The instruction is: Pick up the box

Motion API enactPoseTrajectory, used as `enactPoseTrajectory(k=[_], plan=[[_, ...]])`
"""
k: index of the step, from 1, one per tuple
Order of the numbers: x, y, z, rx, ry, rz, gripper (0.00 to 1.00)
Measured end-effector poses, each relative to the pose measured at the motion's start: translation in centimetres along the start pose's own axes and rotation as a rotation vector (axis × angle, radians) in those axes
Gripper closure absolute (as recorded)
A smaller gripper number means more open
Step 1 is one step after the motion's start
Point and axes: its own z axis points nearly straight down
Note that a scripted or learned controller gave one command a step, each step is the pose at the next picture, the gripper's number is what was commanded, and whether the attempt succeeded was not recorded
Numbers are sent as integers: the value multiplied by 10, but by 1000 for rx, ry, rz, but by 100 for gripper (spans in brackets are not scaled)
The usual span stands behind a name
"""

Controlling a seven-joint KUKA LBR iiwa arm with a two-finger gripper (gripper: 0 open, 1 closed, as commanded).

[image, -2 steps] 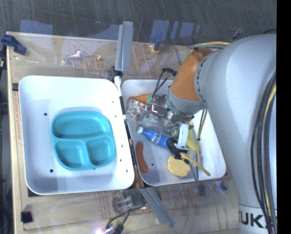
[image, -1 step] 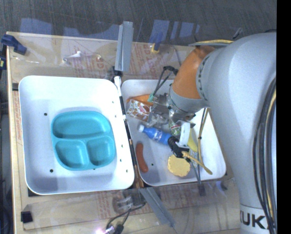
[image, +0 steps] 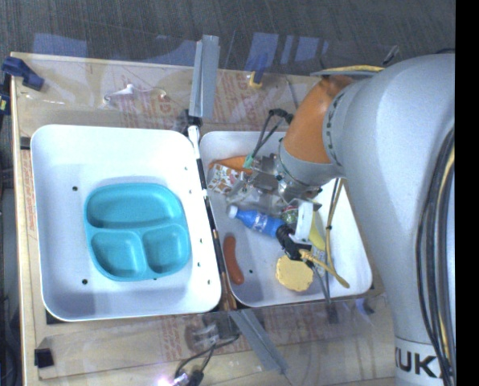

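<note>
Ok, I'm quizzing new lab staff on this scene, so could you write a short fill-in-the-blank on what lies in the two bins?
The divided tray in the left bin is coloured ____.
The tray has ____ compartments.
The blue bottle lies in the ____ bin.
The sausage lies to the ____ of the cookie.

Missing words: blue, three, right, left

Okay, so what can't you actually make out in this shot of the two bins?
- Tool: in the camera view the wrist covers it, so finger state is unreadable.
- Box: cannot be identified among the clutter under the arm.
- Right bin: its far right side is hidden by the arm.
- Blue bottle: label too small.
</note>
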Motion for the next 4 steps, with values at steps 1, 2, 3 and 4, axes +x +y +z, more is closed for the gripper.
enactPoseTrajectory(k=[1,2,3,4], plan=[[0,0,-9,2,1,-1,100],[0,0,-9,2,1,-2,0],[25,50,8,51,-13,-36,0],[-24,-58,-4,1,-1,-240,0]])
